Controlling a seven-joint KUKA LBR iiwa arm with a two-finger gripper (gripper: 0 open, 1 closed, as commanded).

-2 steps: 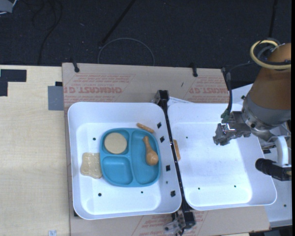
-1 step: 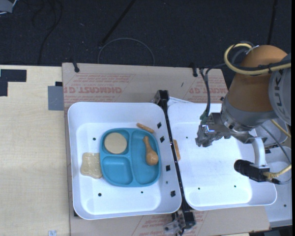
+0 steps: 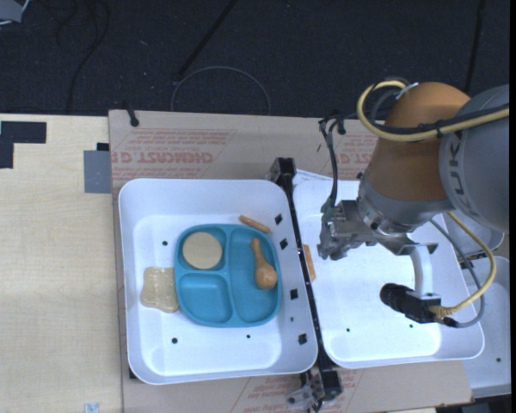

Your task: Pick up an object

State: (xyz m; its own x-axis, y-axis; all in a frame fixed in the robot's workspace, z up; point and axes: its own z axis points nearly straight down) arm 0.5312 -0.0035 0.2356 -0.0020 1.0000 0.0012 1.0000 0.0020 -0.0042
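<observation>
Objects to pick from all sit in the left white bin (image 3: 146,231), on the far side of the middle wall from the claw (image 3: 334,246). The claw hangs low over the right white bin (image 3: 464,342), close to that bin's left edge, at the end of the grey arm (image 3: 464,170) with its orange band (image 3: 421,114). Nothing shows between its tips, and I cannot tell if they are apart or together, because they look dark and small from up here. To the left of the claw lies a blue tray (image 3: 208,304) with three parts. A round tan cookie (image 3: 201,249) sits in the tray's top left part. A small wooden spoon-like toy (image 3: 263,265) lies in the tray's right part, nearer to the claw. A thin orange stick (image 3: 254,224) rests just above the tray, on the bin floor. A pale yellow piece (image 3: 159,289) lies beside the tray's left edge, the farthest thing from the claw. Both bins sit on a cardboard sheet (image 3: 198,149) on the light wooden tabletop (image 3: 43,274).
</observation>
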